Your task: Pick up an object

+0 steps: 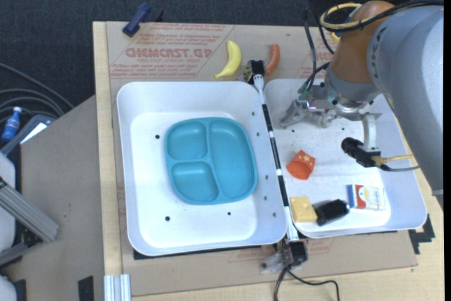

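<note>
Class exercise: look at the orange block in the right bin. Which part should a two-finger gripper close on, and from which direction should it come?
Probably straight down from above, closing across the two opposite flat sides of the orange block. It lies alone on the floor of the right bin, with open space all round, clear of the yellow block, so fingers should fit on either side.

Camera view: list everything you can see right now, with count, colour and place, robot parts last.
Shallow white plastic bins: 2, white, side by side on bench.
Divided plastic plate: 1, teal, left bin centre.
Orange block: 1, orange-red, right bin's left side.
Yellow block: 1, pale yellow, right bin's near-left corner.
Black object: 1, black, beside yellow block.
Small printed carton: 1, white with red and blue, right bin's near side.
Toy banana: 1, yellow, behind the bins.
Orange sausage-shaped toy: 1, behind the bins.
Arm: 1, grey with orange band, over right bin.
Gripper: 1, metal, far end of right bin.
</note>
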Robot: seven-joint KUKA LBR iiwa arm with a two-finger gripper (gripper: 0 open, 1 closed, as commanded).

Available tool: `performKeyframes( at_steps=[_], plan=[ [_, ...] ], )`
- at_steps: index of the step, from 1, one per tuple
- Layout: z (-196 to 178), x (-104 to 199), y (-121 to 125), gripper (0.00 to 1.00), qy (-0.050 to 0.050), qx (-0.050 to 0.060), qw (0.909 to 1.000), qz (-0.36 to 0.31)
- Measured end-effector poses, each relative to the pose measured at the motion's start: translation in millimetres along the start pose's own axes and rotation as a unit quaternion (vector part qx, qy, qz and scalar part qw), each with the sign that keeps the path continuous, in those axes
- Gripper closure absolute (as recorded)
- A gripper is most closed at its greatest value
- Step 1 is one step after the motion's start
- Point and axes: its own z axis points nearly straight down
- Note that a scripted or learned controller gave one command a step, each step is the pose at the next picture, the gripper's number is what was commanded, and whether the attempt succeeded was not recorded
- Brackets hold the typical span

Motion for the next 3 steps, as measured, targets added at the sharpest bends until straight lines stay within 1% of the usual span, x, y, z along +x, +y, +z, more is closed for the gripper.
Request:
performKeyframes(
  at_steps=[1, 2, 3],
  plan=[
    [0, 0, -44, 0.00, 0.001, 0.001, 1.0000, 0.001],
    [-10, 1, -43, 1.00, 0.001, 0.001, 1.0000, 0.001],
    [-10, 1, -43, 0.00, 0.001, 0.001, 1.0000, 0.001]
  ],
)
